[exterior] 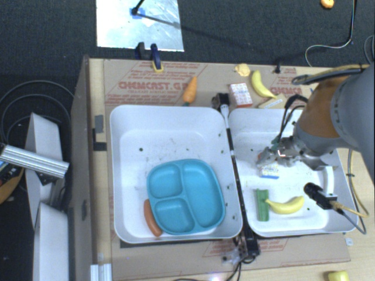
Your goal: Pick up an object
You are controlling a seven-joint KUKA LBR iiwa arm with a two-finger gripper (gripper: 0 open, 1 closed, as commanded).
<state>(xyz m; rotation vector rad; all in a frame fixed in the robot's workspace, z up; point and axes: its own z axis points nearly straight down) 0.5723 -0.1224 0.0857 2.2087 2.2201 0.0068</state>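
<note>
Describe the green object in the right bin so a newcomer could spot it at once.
Find the right bin, where the arm reaches in. Near its front edge lies a banana; the green block touches the banana's left end. It alone is green, straight and flat-sided.

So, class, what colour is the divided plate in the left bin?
Light blue plastic divided plate, camera view.

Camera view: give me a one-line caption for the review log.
Arm's gripper low in the right bin near a banana; blue divided tray sits in the left bin.

Grey arm bent in from right — claw low.
</note>
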